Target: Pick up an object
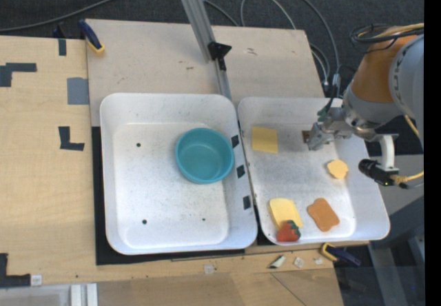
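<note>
The right bin (365, 229) holds a pale yellow square block (264, 139) at its upper left, a small yellow piece (337, 169) at the right, a yellow wedge (284, 211), a red strawberry-like toy (289, 231) and an orange-brown oval (322, 214) near the front. My gripper (316, 138) hangs over the upper middle of this bin, right of the square block and up-left of the small yellow piece. Nothing shows between its fingers.
The left bin (124, 229) carries a teal bowl (204, 155) near its right side. A grey metal pole (200, 15) slants down to the gap between the bins. Cables loop behind the right bin. A blue-yellow clamp (91, 36) sits at the board's back left.
</note>
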You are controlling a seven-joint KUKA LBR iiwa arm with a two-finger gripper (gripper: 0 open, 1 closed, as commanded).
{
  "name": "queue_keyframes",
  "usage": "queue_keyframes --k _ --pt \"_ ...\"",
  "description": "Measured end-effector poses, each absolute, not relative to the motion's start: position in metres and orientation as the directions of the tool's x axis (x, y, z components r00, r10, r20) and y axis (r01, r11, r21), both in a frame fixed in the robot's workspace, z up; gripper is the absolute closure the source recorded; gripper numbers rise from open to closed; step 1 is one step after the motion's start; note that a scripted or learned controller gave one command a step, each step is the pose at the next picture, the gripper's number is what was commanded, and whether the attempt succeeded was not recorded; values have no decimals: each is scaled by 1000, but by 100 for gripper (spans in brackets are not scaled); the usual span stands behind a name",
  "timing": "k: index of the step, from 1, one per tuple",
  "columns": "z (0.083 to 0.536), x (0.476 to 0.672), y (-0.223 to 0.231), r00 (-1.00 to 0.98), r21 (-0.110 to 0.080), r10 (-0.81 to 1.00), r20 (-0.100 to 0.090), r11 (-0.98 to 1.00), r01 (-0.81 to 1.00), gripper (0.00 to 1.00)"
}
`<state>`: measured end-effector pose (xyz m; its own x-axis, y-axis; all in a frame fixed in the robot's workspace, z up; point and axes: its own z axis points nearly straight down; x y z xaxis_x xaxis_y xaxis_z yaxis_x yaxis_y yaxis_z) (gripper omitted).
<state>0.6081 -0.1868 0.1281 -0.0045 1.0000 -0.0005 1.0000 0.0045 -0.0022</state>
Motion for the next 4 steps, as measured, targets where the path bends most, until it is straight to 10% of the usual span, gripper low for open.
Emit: queue_keyframes --k 2,4 --pt "203 614 -192 -1 2 1000 -1 1 1000 100" --pt "224 638 -86 -8 0 1000 2 8 1000 100"
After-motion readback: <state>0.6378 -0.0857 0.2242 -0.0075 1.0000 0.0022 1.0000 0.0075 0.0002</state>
